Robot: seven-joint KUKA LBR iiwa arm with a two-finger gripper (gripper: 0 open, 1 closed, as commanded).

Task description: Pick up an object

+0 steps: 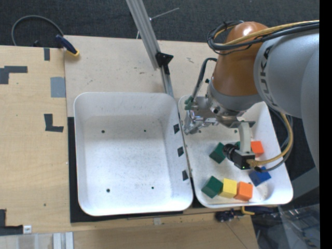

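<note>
My gripper [193, 123] hangs over the upper left part of the right bin [280, 193], close to the wall between the two bins. Nothing shows between its fingers. Several small blocks lie in the right bin below and right of it: a dark green block [217, 152], another green block [212, 186], a yellow block [229, 188], an orange block [244, 191], a blue block [259, 176] and a second orange block [257, 148]. The arm's wrist covers the bin's upper middle.
The left bin [83, 154] sits beside the right one with a speckled white floor. A slanted metal pole [148, 32] rises behind the bins. A black cable with a blue and yellow end [67, 44] lies at the far left of the wooden bench.
</note>
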